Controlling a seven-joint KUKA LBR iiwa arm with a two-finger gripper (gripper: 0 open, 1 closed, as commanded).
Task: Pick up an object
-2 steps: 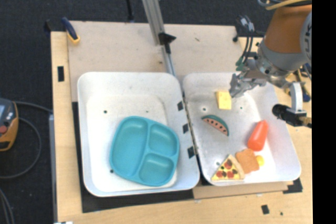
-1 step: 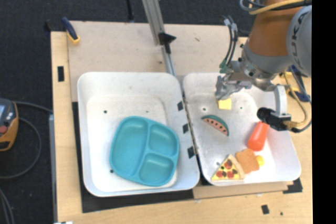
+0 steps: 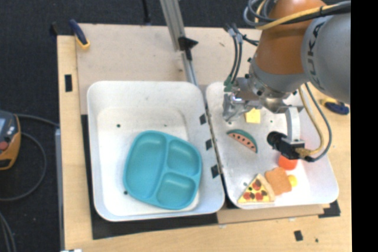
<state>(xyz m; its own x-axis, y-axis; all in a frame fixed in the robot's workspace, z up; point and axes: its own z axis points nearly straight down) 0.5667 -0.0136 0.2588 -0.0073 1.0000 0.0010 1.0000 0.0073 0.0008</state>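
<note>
Watermelon slice point(image 3: 243, 141): lay flat in the right bin, below the gripper; a crescent with red flesh, dark seeds and a green rind; long axis ran from upper left to lower right, the curved rind toward the lower left.
Pizza slice point(image 3: 256, 190): a flat wedge at the right bin's near edge, tip toward the upper right, crust along the bottom.
Bread point(image 3: 278, 180): a tan, rounded piece touching the pizza slice on its right.
Orange piece point(image 3: 287, 161): small and blocky, just above the bread.
Yellow block point(image 3: 253, 116): a small square beside the gripper.
Gripper point(image 3: 231, 108): hung over the right bin's upper left part; whether it was apart or together could not be told.
Left bin point(image 3: 103, 127): white, shallow, rounded corners; held a tray.
Tray point(image 3: 163, 169): teal, smooth plastic, rounded, divided into three compartments.
Right bin point(image 3: 322, 183): white, shallow; held all the toy foods.
</note>
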